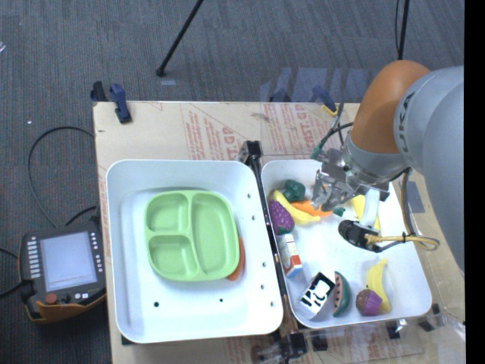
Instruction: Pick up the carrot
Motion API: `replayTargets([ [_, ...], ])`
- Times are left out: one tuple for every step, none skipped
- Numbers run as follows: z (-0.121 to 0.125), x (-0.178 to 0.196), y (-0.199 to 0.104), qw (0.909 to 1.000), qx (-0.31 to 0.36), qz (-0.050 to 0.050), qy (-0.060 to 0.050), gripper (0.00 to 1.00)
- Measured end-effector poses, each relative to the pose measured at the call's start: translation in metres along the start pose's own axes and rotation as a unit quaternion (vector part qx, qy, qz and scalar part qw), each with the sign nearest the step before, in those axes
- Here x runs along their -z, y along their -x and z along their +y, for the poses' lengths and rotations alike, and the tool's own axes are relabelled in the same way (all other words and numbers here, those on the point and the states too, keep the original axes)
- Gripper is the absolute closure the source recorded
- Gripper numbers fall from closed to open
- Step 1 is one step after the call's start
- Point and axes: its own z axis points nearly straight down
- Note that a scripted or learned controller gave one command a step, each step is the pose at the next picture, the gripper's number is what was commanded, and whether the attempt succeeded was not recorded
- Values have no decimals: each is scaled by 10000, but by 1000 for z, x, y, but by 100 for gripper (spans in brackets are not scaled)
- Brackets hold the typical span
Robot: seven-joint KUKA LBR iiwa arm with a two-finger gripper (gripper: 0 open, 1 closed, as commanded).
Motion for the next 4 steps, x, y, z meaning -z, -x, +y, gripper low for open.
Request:
replayTargets([
  [-2, -3, 0, 10000, 7, -13, -31, 0],
  [10, -106, 57, 9981, -619, -29, -72, 0],
  [50, -103, 73, 9815, -1914, -13, -31, 0],
  [46, -95, 72, 9825, -1858, -48, -119, 100],
])
